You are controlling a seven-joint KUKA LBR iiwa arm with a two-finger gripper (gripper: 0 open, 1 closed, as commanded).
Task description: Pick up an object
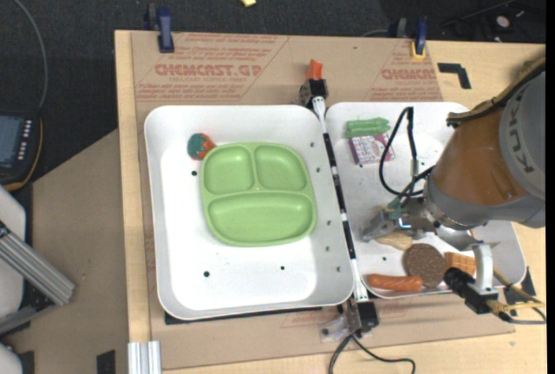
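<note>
My gripper (pixel 384 226) hangs low over the left half of the right bin (pixel 512 242), under the grey and orange arm (pixel 477 168) that comes in from the right. Just below and to the right of it lies a brown round disc (pixel 423 260). A reddish sausage (pixel 395 282) rests along the bin's front wall, and an orange piece (pixel 460 262) sits beside the disc. A green and pink packet (pixel 368 140) lies at the back of the same bin. I see nothing held by the gripper.
The left bin (pixel 173 216) holds a green divided plate (pixel 257 193) and a small red and teal ball (pixel 200 146) at its back left. A black cable (pixel 404 142) loops over the right bin. The bins' shared wall (pixel 336 199) runs close to the gripper's left.
</note>
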